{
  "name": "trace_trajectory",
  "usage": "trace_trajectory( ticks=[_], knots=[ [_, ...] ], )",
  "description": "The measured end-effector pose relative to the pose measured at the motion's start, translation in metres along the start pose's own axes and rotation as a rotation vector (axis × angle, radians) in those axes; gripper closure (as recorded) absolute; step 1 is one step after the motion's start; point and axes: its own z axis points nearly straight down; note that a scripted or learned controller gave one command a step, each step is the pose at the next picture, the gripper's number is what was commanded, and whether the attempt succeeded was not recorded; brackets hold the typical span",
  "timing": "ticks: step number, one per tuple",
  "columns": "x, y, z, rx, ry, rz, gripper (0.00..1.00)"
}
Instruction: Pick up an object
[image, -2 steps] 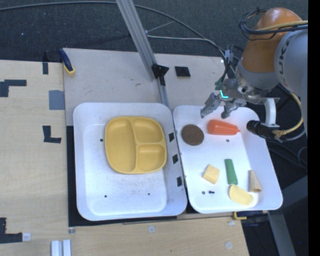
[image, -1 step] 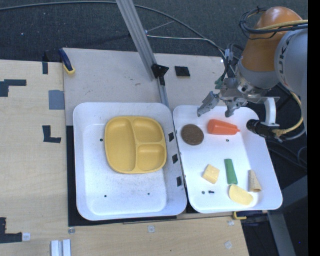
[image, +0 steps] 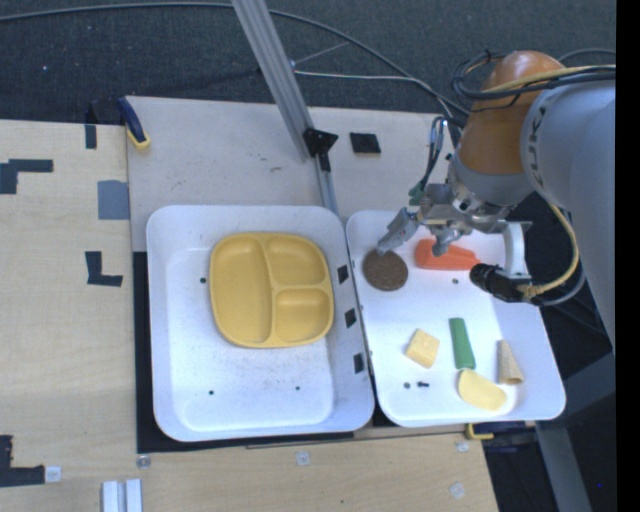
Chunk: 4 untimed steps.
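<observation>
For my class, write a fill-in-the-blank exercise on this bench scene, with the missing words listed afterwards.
1. The yellow divided plate lies in the ____ bin of the camera view.
2. The green stick lies in the same bin as the orange carrot, and its colour is ____.
3. The gripper hangs above the round ____ cookie.
4. The plate has ____ compartments.

Missing words: left; green; brown; three

The pale bench (image: 230, 150) carries 2 white bins (image: 170, 300) (image: 530, 380) side by side.
</observation>
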Motion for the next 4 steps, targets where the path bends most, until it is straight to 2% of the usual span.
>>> trace_trajectory(
  ticks=[2, 3, 4],
  knots=[
    [-0.009, -0.003, 0.106, -0.002, -0.001, 0.000, 0.00],
    [-0.010, 0.000, 0.088, -0.008, -0.001, 0.000, 1.00],
    [-0.019, 0.000, 0.039, -0.009, 0.000, 0.001, 1.00]
  ],
)
